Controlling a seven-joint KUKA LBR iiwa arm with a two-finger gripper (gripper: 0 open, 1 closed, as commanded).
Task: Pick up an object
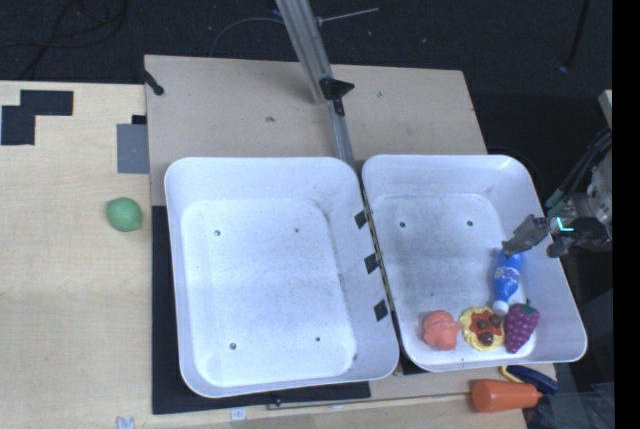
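Observation:
The right bin (440,217) holds several small toys along its near right side. A blue and white bottle (508,279) stands there, with purple grapes (521,325), a yellow piece with red and dark bits (483,328) and a salmon-pink lump (439,329) just in front of it. My gripper (538,244) hangs at the right bin's right rim, just above and to the right of the bottle. Its two dark fingers are open, with nothing between them.
The left bin (265,267) sits beside the right one. A green ball (125,214) lies on the bench to the left of the bins. In front of the right bin, outside it, lies an orange carrot (503,395). A metal rail (305,27) slants in from the back.

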